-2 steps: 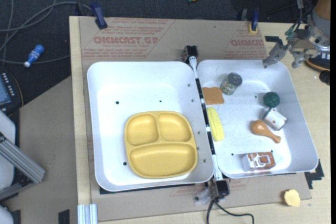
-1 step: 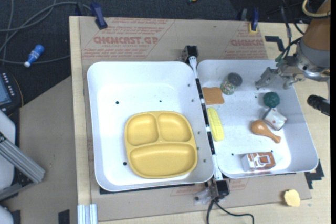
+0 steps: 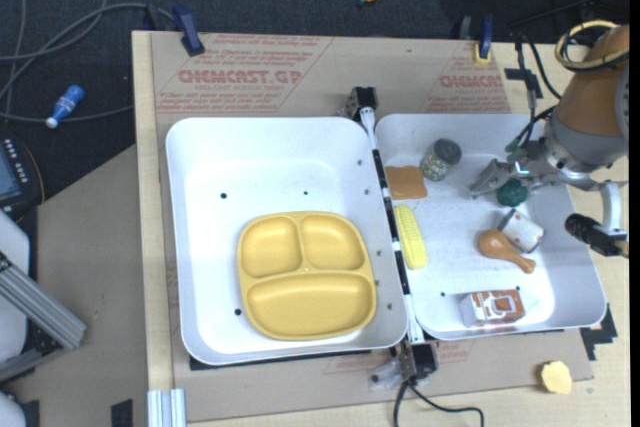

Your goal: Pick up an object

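Gripper (image 3: 503, 177) sits low in the right bin (image 3: 570, 305), near its far right side, with the metal fingers splayed out toward the left; between them you can see something dark green, but you cannot tell whether it is gripped or just lying under the tips. Treat that green thing (image 3: 513, 192) as the target: it lies directly beneath the gripper, touching or nearly so, small and roundish with no clear long axis. Just below it, toward the near edge, rests a white cup (image 3: 524, 228), and beside that a tan wooden spoon (image 3: 504, 248) angled down to the right. Further left you have a grey jar (image 3: 441, 156), a brown square (image 3: 406, 182) and a yellow corn cob (image 3: 410, 235) lying along the bin's left wall.
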